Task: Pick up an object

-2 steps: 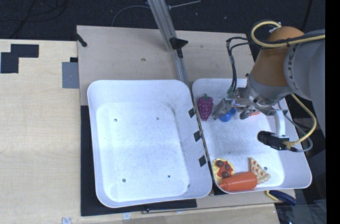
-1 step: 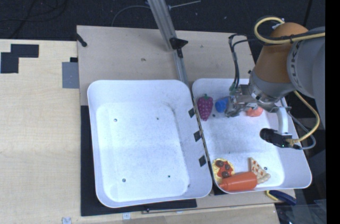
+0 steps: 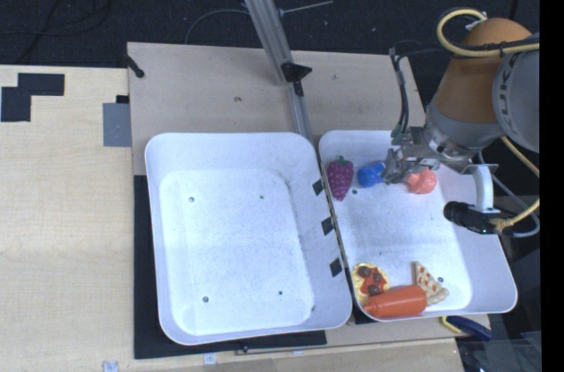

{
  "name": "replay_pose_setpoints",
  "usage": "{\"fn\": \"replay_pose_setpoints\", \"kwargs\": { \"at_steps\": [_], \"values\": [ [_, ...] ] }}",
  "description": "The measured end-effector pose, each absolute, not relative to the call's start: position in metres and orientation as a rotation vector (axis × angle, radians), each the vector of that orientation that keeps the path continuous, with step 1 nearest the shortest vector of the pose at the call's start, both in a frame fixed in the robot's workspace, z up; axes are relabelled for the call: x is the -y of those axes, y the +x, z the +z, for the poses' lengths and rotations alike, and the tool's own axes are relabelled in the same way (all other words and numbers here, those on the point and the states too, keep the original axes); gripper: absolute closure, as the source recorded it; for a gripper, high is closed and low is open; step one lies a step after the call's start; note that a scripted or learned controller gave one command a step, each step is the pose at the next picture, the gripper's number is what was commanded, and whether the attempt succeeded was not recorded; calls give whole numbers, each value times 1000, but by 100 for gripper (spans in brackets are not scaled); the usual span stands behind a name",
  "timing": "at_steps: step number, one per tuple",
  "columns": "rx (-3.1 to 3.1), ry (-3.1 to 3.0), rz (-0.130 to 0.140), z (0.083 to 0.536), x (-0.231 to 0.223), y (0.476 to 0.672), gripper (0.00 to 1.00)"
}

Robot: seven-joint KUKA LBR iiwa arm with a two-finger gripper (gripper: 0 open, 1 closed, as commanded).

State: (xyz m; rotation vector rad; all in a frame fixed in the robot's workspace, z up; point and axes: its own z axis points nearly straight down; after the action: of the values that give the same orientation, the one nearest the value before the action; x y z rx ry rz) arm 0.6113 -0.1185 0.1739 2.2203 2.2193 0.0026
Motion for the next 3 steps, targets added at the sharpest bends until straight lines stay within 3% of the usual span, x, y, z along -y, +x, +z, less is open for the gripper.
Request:
{"fn": "replay_pose_setpoints", "kwargs": {
  "at_steps": [2, 3],
  "values": [
    [-2219, 2219, 4, 287, 126, 612, 100],
    [-2226, 2219, 0, 273, 78, 609, 100]
  ]
}}
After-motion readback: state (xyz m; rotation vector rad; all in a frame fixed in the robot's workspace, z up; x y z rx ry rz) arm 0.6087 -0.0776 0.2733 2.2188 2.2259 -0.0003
